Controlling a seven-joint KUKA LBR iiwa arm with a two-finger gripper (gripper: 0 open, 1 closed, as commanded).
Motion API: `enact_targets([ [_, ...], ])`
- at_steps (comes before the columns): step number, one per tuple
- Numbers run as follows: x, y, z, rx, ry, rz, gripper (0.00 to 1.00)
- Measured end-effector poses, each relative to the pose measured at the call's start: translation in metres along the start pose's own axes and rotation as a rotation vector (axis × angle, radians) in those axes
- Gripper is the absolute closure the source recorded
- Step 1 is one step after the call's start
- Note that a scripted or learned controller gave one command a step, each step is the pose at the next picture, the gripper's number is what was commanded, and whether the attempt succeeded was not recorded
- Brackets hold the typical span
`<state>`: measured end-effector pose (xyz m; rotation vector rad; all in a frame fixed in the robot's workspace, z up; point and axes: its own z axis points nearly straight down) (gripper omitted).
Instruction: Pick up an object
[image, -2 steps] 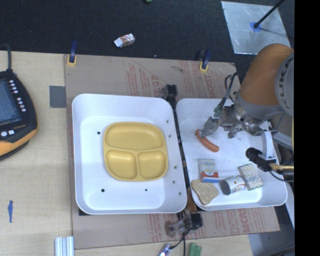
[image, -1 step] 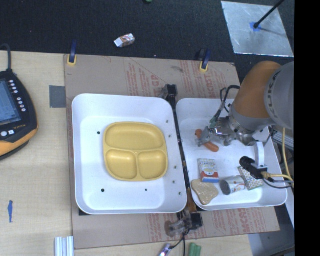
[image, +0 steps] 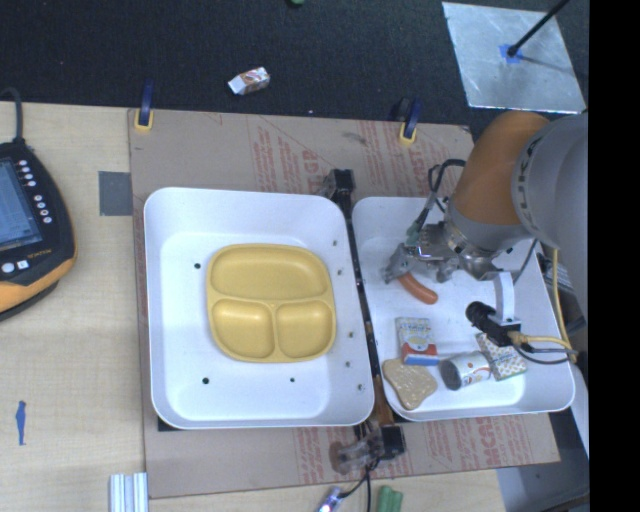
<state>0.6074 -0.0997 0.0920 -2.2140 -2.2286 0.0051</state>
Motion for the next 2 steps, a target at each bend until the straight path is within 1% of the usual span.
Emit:
enact_targets([
  [1,-0.001,0.0,-0.01,0.001,-0.003,-0.003,1.0],
  [2,0.073,-0.056,-0.1,0.001,0.001,-0.002,1.0],
])
